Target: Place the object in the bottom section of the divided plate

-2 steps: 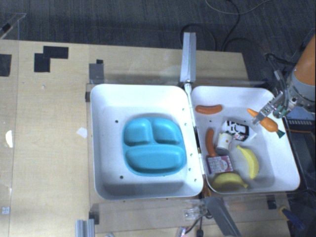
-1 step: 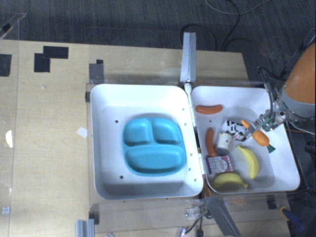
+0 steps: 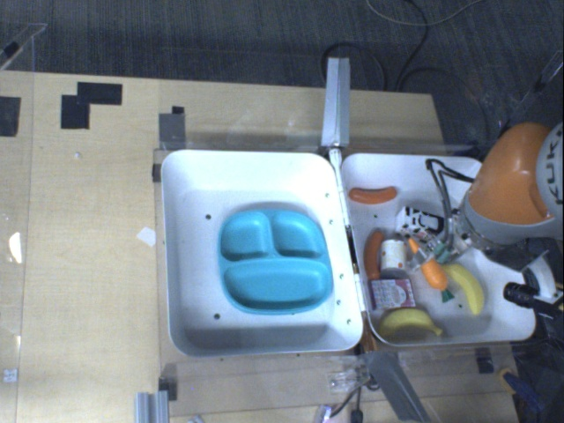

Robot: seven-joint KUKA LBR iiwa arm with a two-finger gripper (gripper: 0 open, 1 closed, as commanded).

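A blue divided plate (image 3: 275,258) lies in the left bin (image 3: 189,236), with two small sections at the top and one wide bottom section (image 3: 278,285) that holds nothing. My gripper (image 3: 434,247) is low in the right bin (image 3: 511,324), in among a pile of toy food. It sits just above a small orange carrot (image 3: 434,276) and beside a white can (image 3: 393,254). The wrist and cables hide what is under it.
In the right bin lie an orange sausage (image 3: 373,195), a red-brown sausage (image 3: 374,249), a purple packet (image 3: 392,293), two yellow bananas (image 3: 465,287) (image 3: 410,322) and a black-and-white item (image 3: 419,219). A metal divider (image 3: 337,104) stands between the bins.
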